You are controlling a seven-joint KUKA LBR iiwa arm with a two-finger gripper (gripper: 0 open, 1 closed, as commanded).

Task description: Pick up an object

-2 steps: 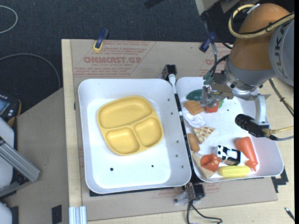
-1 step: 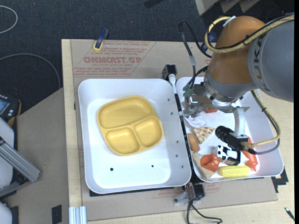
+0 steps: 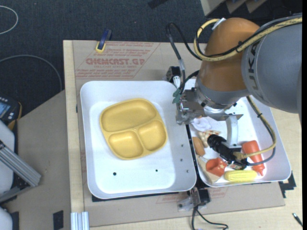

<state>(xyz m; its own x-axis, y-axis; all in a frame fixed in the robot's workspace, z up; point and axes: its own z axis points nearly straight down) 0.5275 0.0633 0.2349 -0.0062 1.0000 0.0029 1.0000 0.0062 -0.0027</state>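
Note:
The right bin [image 3: 283, 162] holds a pile of small toy items. Among them are a yellow corn cob [image 3: 241, 176], a red piece [image 3: 216, 166], an orange carrot-like piece [image 3: 251, 149], a black object [image 3: 222, 147], a tan piece [image 3: 198, 145] and a white crumpled item [image 3: 204, 123]. My gripper [image 3: 218, 127] hangs low over the back half of this bin, just above the white item and the black object. The orange wrist band and grey arm hide most of it from above. No item is visibly lifted off the pile.
The left bin [image 3: 91, 128] carries a yellow three-compartment plate [image 3: 133, 127]. A cardboard sheet [image 3: 115, 56] lies under both bins. Cables [image 3: 175, 47] run along the back of the right bin. A blue-yellow clip [image 3: 102, 41] sits at the cardboard's far edge.

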